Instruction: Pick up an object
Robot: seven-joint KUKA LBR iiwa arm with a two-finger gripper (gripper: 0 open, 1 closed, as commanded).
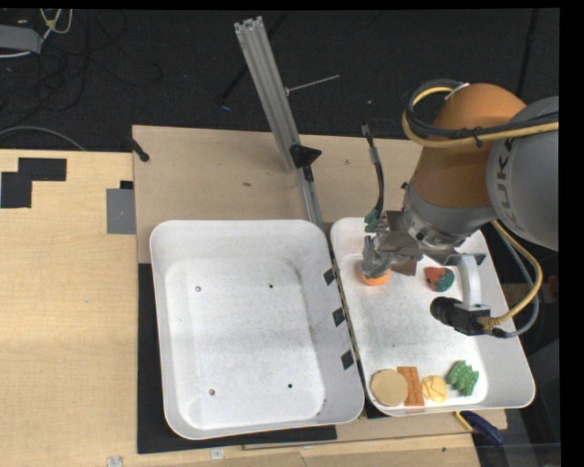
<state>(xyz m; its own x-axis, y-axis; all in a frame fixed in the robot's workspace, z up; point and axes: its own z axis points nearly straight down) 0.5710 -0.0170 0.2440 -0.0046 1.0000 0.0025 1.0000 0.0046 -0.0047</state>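
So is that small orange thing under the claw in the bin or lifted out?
In: the small orange object rests on the right white bin's floor, under the gripper.

Two white bins, left bin (pixel 182 264) and right bin (pixel 511 388), sat side by side on a tan bench (pixel 64 274), with a slanted aluminium rail (pixel 269 91) behind and cables (pixel 36 27) at top left.

Two white bins (pixel 242 328), six small objects (pixel 391 387) in the right one
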